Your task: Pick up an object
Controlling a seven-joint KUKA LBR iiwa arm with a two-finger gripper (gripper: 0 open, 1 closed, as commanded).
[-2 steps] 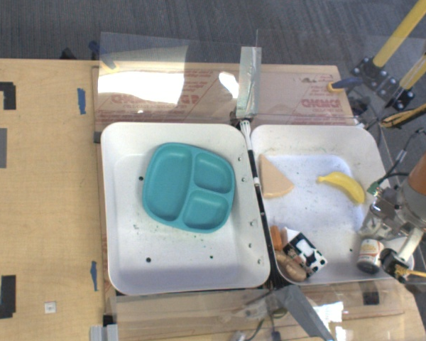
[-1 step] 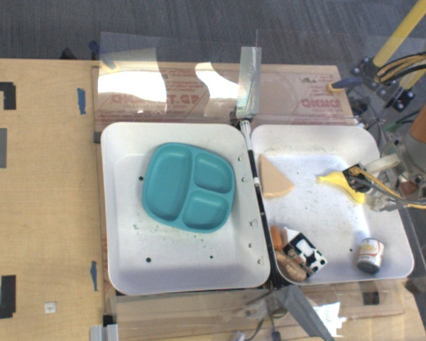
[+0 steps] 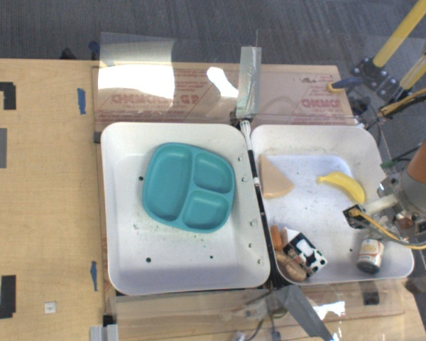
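Feed from the overhead cam, going left to right. The far left of the frame is the plain wooden bench (image 3: 42,190), with a few black corner marks and bits of blue tape on it. Next comes the left bin (image 3: 121,247). The one thing in it is a teal divided plate (image 3: 188,187), sitting flat and a bit rotated in the upper middle of the bin, well clear of all the walls.

The right bin (image 3: 312,131), just past the centre divider, is where all the loose stuff to pick from lives. In its upper left corner a beige wedge (image 3: 275,178) lies flat, close to the divider. Below that, in the lower left corner of that bin, there's a little pile: some brownish pieces (image 3: 287,263) against the wall, with a black and white box (image 3: 305,251) touching them on the right. I can't really make out what the brown bits are.

The banana (image 3: 343,185) lies on its own a bit right of the bin's middle, curving down toward the right. A small jar (image 3: 369,256) stands upright in the lower right corner, near the front wall.

The gripper (image 3: 401,219) is over the right edge of that bin, between the banana and the jar and just to their right, with the arm (image 3: 424,165) coming in from the right edge of the frame. From this angle I can't tell whether the claw is spread or closed, and I don't see anything in it
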